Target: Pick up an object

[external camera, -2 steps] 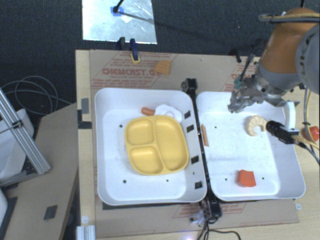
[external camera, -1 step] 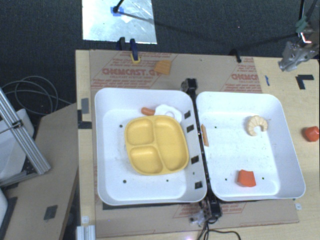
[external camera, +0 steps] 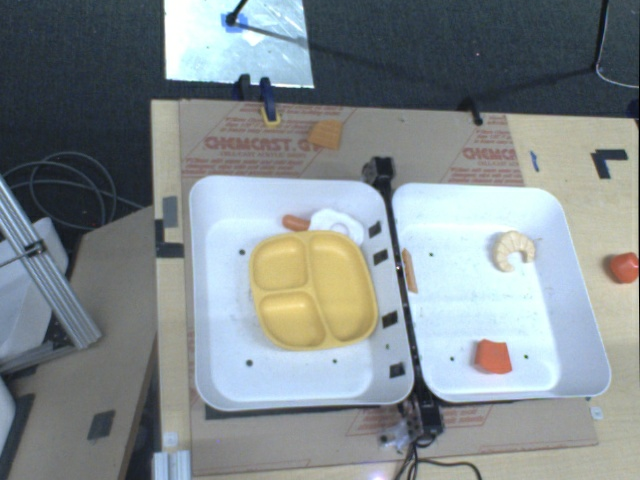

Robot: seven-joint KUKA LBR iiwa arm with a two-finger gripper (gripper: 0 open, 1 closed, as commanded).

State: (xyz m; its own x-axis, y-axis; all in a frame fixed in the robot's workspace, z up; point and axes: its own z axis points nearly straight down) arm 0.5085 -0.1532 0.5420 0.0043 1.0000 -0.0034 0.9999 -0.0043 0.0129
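The left bin (external camera: 220, 268) holds a yellow divided plate (external camera: 311, 290) lying flat near its middle. Behind the plate lie a small orange sausage-like piece (external camera: 295, 223) and a white ring-shaped piece (external camera: 335, 223), both touching or close to the plate's far rim. In the right bin (external camera: 560, 298) a pale croissant-shaped toy (external camera: 513, 249) lies at the far right, an orange-red block (external camera: 492, 357) lies near the front, and a thin tan stick (external camera: 409, 270) lies along the left wall.
On the bench outside the bins, an orange block (external camera: 623, 267) sits at the right edge and a tan piece (external camera: 325, 134) lies behind the left bin. Black clips line the seam between the bins (external camera: 385, 268). A shiny plate (external camera: 238, 28) lies on the floor beyond.
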